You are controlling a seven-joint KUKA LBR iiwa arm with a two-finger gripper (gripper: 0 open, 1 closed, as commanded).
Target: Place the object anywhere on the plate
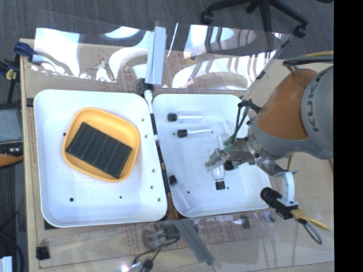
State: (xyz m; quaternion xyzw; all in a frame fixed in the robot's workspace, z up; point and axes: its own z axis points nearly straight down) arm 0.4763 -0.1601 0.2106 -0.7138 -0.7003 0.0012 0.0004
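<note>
Gripper (218,162) low in right bin (193,205); finger state can't tell. Clear tube w/ black cap (219,180) just below it. Yellow plate (129,130) w/ dark slab (98,149) far left, in left bin (48,203).

Two black-capped vials (184,117) (193,132) lie left of the gripper (223,158), well apart from it. Office chair base (256,4) stands far beyond it.

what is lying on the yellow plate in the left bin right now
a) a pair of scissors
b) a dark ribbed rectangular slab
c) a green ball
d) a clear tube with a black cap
b: a dark ribbed rectangular slab lies tilted on the yellow plate in the left bin, while the clear black-capped tubes lie in the right bin.
</note>
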